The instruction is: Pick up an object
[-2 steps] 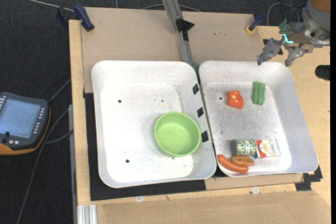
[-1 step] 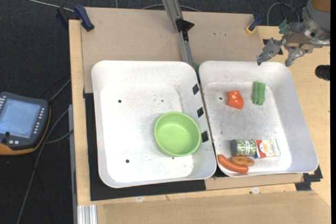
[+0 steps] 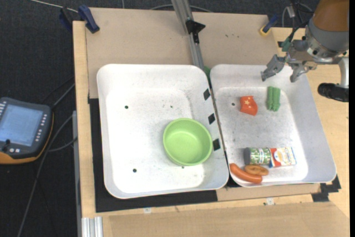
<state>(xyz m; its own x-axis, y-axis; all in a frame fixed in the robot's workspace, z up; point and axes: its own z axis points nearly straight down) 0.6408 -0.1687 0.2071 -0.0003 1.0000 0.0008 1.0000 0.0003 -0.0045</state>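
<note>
Gripper [image 3: 283, 69] hangs over the far edge of the right-hand shallow white bin [image 3: 310, 119], two grey fingers splayed wide, nothing between them. It sits above and just beyond the small green ridged block [image 3: 273, 98], which lies lengthwise near the bin's far side. Judged from the spread and the position, the arm is poised for a descent; the green block looks the likeliest target, though that is a guess.

Just left of the block: a small red box with a yellow mark [image 3: 248, 105], close but apart from it. A wide claw coming down could nudge it.

Near corner of the same bin: a small carton with dark green, white and red panels [image 3: 270, 156] lying on its side, and touching it an orange-red sausage-shaped toy [image 3: 247, 173] (possibly a hot dog; detail too fine to tell) against the rim. Well apart from the gripper.

Left white bin [image 3: 119, 91] bears a lime-green plastic bowl [image 3: 187, 142], upright, near the divide. No obstacle.

A grey metal post [image 3: 180, 0] slants across the bench behind the bins, left of the arm's reach.
</note>
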